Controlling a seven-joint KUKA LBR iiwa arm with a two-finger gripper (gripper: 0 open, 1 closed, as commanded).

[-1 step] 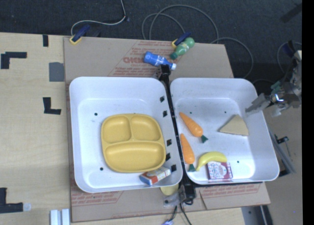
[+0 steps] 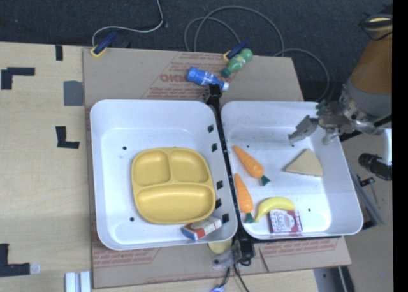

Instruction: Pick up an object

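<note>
My gripper (image 2: 315,132) hangs over the far right part of the right bin (image 2: 280,118), its fingers spread open with nothing between them. Just below it, on the bin floor, lies a tan wedge-shaped slice (image 2: 305,164). Two orange carrots (image 2: 248,160) (image 2: 243,194) lie near the bin's left wall. A yellow banana (image 2: 274,206) and a small red box (image 2: 284,221) sit at the front. In the left bin (image 2: 115,125) rest a yellow divided plate (image 2: 173,184) and a small red, white and blue pack (image 2: 202,229).
The grey arm with its orange band (image 2: 373,71) comes in from the right above the bin's edge. Behind the bins, on the cardboard, lie a blue bottle (image 2: 205,78), a green bottle (image 2: 236,62) and looping cables (image 2: 236,20).
</note>
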